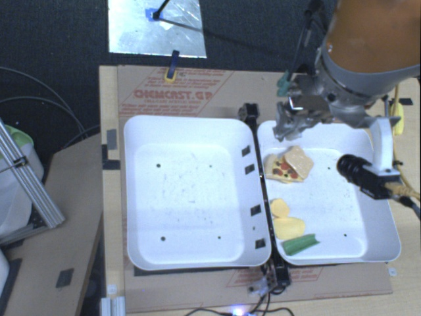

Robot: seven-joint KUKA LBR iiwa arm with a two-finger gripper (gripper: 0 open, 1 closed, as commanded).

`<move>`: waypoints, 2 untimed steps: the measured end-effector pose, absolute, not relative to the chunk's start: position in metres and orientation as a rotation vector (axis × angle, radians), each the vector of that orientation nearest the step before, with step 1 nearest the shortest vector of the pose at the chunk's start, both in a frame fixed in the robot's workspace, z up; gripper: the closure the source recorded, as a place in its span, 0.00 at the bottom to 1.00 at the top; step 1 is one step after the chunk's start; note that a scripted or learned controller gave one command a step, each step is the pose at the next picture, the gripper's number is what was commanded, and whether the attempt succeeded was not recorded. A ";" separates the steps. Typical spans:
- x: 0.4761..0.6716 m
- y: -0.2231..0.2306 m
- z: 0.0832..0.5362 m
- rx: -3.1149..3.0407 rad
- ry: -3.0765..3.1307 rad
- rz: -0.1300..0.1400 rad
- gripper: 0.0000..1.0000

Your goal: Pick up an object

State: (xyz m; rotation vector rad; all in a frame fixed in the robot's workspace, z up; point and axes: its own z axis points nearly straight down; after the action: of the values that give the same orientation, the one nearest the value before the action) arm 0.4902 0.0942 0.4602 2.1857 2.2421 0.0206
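The end effector (289, 129) hovers at the right bin's (368, 242) back-left corner; its state I cannot tell. Just below it lies a pizza slice (290, 165), with yellow pieces (286, 220) and a green pod (302, 243) nearer

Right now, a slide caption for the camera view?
Arm's pincer above right bin holding pizza slice, yellow pieces, green pod.

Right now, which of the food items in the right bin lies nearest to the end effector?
The pizza slice; it lies just below the end effector, while the yellow pieces and green pod lie farther down.
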 end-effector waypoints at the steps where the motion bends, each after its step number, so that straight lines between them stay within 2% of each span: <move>1: 0.487 0.127 0.423 2.215 2.228 0.000 1.00; 2: 0.488 0.125 0.436 2.210 2.228 0.008 1.00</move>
State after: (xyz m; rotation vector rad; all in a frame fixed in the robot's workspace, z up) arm 0.4877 0.1252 0.4363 2.2101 2.2278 0.0079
